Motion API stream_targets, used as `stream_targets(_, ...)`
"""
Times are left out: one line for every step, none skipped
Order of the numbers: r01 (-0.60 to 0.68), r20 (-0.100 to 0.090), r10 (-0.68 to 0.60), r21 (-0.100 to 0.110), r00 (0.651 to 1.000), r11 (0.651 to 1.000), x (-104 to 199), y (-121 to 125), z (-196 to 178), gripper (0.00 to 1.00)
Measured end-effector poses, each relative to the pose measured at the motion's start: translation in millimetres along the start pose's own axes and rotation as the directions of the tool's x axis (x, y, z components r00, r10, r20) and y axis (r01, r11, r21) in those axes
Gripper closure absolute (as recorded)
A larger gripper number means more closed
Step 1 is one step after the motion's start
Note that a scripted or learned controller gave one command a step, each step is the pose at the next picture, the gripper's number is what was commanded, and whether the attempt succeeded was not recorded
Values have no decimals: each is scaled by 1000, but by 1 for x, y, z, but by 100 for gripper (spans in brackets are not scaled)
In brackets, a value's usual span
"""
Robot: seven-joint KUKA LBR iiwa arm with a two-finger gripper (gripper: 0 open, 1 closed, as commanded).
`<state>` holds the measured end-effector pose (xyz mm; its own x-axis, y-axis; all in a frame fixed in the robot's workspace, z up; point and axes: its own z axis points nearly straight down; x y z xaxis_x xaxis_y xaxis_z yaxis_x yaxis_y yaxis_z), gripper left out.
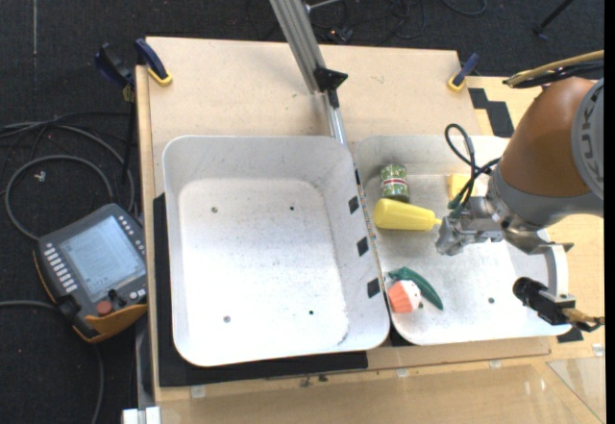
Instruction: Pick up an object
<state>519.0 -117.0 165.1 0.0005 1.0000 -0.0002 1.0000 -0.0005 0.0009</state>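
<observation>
Right bin (500, 316): yellow object (404, 216) lengthwise left-right

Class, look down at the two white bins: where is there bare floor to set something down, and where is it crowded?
The left bin has bare floor from wall to wall. In the right bin, the free patch lies along the near wall, right of the strawberry toy. Crowded: the far half, with the green jar, yellow toy and gripper.
</observation>
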Motion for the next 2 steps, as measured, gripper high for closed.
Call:
stream_targets(4,1,-4,-6,1000,1000,5,4,-62,100)
stream_targets(3,0,-3,-1,1000,1000,5,5,-70,100)
